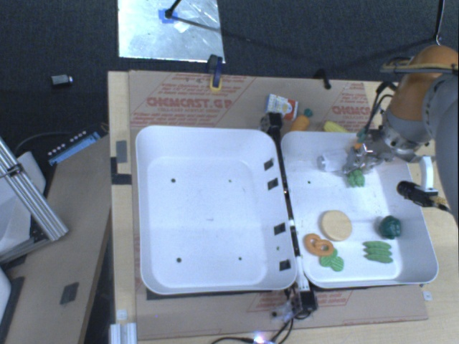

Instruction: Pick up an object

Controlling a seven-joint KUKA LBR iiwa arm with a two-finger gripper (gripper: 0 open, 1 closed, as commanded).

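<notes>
I see 2 smooth white bins; the right bin (423, 264) holds a flat tan disc (336, 225), an orange ring (318, 245), a ribbed green pod (377, 251) and a dark green ball (390, 226). The gripper (356, 162) sits just above a small green piece (356, 179), near the far wall. Finger state: I cannot tell.

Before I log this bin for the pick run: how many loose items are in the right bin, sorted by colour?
Green: 4, at and
Tan disc: 1
Orange ring: 1
Total: 6
The gripper hangs above the rear green piece.
</notes>
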